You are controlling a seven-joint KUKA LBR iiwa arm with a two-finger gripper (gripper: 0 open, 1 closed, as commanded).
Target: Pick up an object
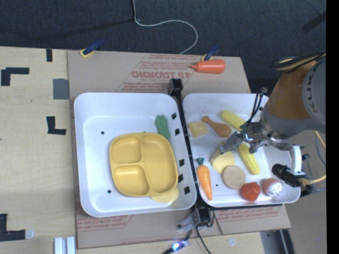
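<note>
The right bin holds several toy foods: an orange carrot, two corn cobs, a brown drumstick, a pale yellow piece, a yellow lump, a tan round piece, a red tomato and a red and white item. My gripper reaches in from the right and hangs low over the middle of this bin. It sits just above the yellow lump, between the two corn cobs. Nothing is visibly held in it.
The left bin carries a yellow divided plate, a green vegetable beside it and a yellow flat piece under its near edge. An orange toy lies on the cardboard behind the bins. The arm's bulk covers the right bin's right side.
</note>
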